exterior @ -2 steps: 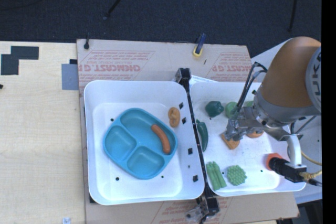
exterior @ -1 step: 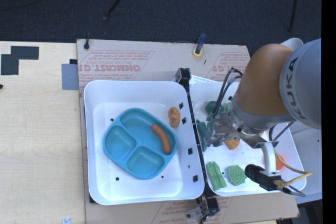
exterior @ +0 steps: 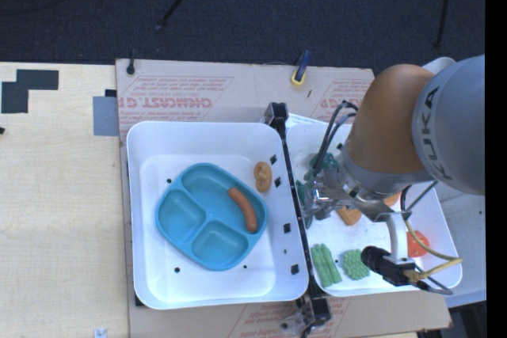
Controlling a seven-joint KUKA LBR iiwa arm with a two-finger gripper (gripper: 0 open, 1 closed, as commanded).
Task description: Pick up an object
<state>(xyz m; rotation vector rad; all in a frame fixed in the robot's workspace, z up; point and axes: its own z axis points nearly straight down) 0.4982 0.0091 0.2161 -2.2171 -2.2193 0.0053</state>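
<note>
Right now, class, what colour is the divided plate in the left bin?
Blue; the plate shows plainly in the camera view.

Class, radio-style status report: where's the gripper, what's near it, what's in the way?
Gripper low in right bin, fingers unreadable. Orange piece beside it; green items nearer the front. Sausage on blue tray, left bin.

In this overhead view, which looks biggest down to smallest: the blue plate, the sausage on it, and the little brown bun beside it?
1. Blue plate, by far the largest.
2. Sausage, long and thin.
3. Brown bun, shorter than the sausage but rounder, so those two are close.
</note>
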